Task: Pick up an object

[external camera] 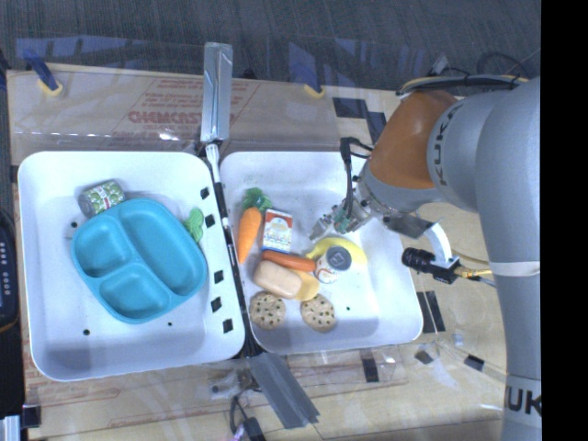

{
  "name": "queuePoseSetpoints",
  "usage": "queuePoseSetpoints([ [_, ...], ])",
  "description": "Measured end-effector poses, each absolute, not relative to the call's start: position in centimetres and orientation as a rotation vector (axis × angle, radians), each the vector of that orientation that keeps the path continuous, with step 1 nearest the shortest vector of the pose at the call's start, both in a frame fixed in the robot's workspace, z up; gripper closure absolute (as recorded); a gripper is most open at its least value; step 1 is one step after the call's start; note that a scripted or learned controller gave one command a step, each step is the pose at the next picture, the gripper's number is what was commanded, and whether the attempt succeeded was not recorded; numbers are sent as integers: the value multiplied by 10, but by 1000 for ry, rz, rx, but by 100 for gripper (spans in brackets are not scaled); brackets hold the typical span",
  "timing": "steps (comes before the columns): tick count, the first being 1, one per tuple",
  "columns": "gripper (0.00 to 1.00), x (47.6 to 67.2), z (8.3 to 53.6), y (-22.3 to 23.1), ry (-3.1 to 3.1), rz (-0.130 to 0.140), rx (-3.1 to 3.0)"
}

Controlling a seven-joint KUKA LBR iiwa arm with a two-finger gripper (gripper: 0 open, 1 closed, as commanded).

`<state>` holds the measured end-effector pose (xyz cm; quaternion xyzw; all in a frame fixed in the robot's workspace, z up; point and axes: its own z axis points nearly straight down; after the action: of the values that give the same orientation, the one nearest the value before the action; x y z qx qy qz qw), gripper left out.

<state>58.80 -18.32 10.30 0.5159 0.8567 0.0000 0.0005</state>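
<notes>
the gripper (pixel 338 220) hangs low in the right bin (pixel 390 324), just above the yellow round piece (pixel 338 256); whether its claw is apart or together, i cannot tell. nothing looks held. likely the reach step: next, settle onto one toy squarely before closing.

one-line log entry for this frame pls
stage: reach | gripper: low in right bin, above yellow lid | held: nothing seen | left bin: blue tray, can
</notes>
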Motion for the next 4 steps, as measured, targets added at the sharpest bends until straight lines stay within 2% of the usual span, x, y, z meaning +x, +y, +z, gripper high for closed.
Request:
queuePoseSetpoints([
  [1, 100, 651, 116, -173, 2891, 1, 1219],
  [2, 0, 651, 116, -173, 2891, 0, 1219],
  [3, 100, 653, 128, -173, 2889, 2, 1212],
  [4, 100, 654, 139, -173, 2886, 3, 1205],
])
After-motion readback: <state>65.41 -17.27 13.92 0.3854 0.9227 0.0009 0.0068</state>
